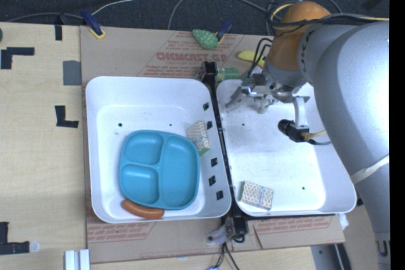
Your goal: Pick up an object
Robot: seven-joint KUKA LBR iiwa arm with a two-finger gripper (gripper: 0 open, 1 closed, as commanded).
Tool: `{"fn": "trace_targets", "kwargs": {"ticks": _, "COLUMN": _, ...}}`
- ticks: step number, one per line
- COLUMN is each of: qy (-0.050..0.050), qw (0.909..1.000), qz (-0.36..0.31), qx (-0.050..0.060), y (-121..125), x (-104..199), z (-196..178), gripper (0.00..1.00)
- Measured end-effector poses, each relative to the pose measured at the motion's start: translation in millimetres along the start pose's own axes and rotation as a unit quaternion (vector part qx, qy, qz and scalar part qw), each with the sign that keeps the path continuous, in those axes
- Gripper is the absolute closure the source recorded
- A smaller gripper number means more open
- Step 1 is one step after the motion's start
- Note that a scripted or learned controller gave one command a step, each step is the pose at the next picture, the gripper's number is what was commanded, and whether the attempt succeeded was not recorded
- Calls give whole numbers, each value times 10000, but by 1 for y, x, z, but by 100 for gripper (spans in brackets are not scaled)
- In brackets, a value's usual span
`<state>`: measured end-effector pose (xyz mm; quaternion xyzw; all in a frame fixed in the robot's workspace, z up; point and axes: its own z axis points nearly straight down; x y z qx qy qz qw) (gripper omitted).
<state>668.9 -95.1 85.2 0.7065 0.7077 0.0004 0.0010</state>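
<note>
My gripper (248, 101) hangs over the far left part of the right bin (316, 199), under the orange band (297, 28) of the arm. Its fingers look spread apart and nothing sits between them. A small patterned block (257, 195) lies at the near edge of the right bin, well below the gripper. In the left bin (104, 98) a blue divided plate (159, 169) lies flat, with an orange sausage (143, 209) at its near edge. Another small patterned block (199, 134) leans by the divider between the bins.
The grey arm (354, 98) covers the right side of the right bin. A black cable plug (292, 129) hangs off the wrist. Beyond the bins, a green object (205, 38) and a yellow one (248, 55) lie on the cardboard.
</note>
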Motion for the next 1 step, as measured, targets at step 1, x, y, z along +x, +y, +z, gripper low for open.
{"fn": "trace_targets", "kwargs": {"ticks": 1, "qy": -11, "qw": 10000, "qz": 5, "qx": -6, "y": -17, "x": -39, "z": -1, "gripper": 0}}
